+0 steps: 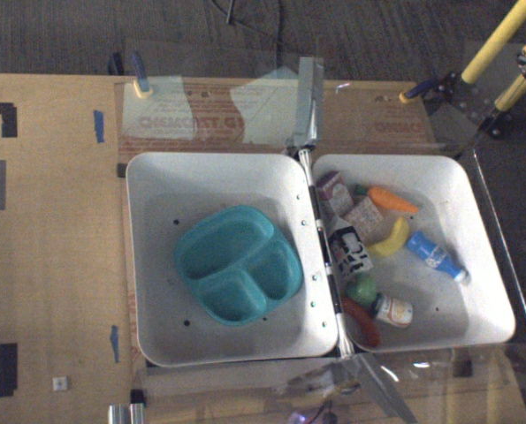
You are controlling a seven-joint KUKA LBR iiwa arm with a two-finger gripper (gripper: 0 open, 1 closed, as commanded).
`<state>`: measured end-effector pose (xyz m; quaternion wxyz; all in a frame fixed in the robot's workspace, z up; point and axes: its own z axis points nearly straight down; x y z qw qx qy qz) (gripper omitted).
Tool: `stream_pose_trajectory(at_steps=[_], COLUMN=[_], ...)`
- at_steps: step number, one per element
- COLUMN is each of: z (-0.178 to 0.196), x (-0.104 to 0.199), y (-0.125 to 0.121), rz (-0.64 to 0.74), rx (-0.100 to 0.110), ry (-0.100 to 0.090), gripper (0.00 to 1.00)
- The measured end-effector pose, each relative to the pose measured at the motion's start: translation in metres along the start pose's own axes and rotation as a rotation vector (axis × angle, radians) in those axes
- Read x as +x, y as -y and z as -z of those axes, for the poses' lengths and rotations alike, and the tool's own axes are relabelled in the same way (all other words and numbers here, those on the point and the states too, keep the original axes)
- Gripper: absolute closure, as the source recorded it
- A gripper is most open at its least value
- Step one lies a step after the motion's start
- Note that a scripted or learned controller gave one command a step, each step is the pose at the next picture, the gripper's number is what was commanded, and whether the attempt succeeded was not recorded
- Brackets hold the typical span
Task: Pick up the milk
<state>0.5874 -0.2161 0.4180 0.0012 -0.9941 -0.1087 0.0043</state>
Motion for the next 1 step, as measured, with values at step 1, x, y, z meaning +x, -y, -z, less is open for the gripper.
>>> stream_pose_trajectory(at_steps=[1], z=[-0.0927], x=[-0.0423], y=[0.0519], rz=[0.159], rx=[0.002], ry=[0.002], gripper=[1.0])
